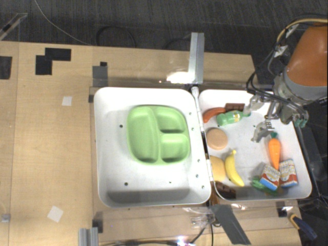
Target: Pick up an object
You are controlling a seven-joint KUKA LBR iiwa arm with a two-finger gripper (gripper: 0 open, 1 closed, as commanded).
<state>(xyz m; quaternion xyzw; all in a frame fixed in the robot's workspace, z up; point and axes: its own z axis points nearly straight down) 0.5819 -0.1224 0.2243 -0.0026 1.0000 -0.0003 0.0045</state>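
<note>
White moulded plastic forms both shallow bins on the pale wood tabletop (46,152). The left bin (110,137) carries a smooth green divided tray (156,134) with bare floor around it. The right bin (302,183) is crowded: a glossy orange carrot (275,152), a curved yellow banana (233,168), a round tan disc (217,138), a green bottle (229,118) and small printed cartons (279,176) near its front-right corner. The metal end effector (262,132) hangs above bare floor just left of the carrot, fingers slightly parted, gripping nothing.
</note>
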